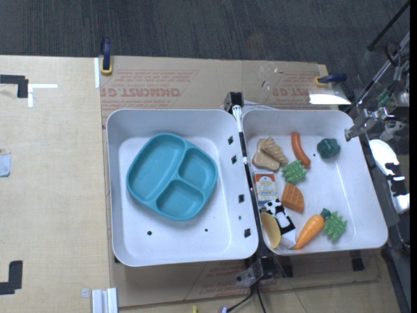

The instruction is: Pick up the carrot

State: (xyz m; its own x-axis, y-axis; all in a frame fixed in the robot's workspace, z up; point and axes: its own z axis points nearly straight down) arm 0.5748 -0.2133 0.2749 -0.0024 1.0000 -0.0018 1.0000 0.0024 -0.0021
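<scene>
The carrot (309,230) lies in the right bin (355,194), near its front wall, long axis slanting up-right. The tool's state cannot be told; the arm enters from the right.

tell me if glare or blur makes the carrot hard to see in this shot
In the camera view the carrot reads clearly, orange against the white right bin, with no glare on it; lighting is even and shadows soft, and the whole image is slightly soft, so fine detail on the small toys is lost.
</scene>
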